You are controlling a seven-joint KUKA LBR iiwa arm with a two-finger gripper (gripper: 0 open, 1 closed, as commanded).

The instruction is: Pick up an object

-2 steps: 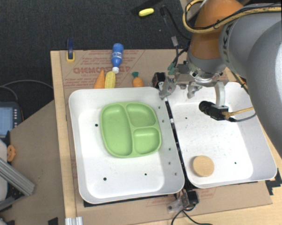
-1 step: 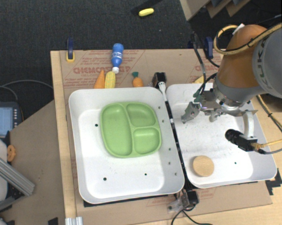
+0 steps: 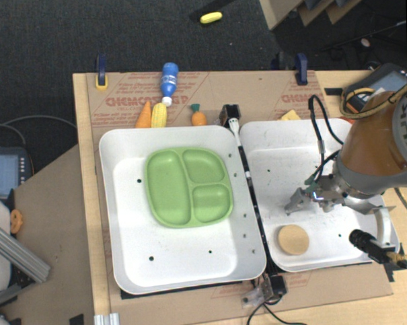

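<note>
Camera view: the gripper point(image 3: 305, 198) hangs right of centre over the smooth white right bin point(image 3: 277, 155), its metal fingers spread, nothing between them; a flat round tan disc point(image 3: 293, 239) lies lower down. A glossy green divided plate point(image 3: 189, 186) sits in the left bin point(image 3: 125, 216).

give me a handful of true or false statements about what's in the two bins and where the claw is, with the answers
1. The green divided plate lies in the left bin. True.
2. The round tan cookie lies in the left bin. False: it lies in the right bin, near its front edge.
3. The claw is over the right bin. True.
4. The claw holds the round tan cookie. False: the cookie lies on the bin floor, apart from the claw.
5. The blue and white bottle lies inside a bin. False: it lies on the board behind the left bin.
</note>
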